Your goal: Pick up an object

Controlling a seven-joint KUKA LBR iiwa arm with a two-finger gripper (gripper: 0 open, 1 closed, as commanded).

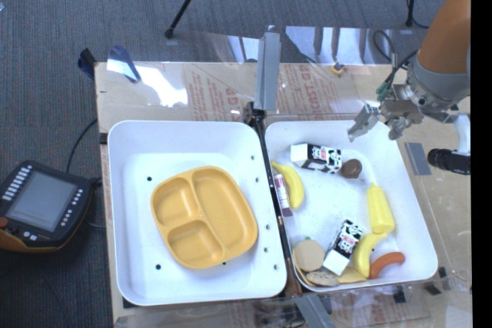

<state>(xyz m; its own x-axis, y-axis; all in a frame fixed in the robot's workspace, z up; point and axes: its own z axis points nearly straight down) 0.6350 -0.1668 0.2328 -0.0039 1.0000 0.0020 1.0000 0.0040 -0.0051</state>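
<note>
Milk carton lay in the right bin, just beside the chocolate ball; you had the gripper above the bin's far rim, fingers spread and empty, so the carton lay below-left, long axis running across.

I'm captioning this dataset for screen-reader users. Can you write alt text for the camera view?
A grey-and-orange robot arm's end effector, fingers spread, hovers over the top edge of the right white bin of toy food. The left bin holds a yellow divided plate.
</note>
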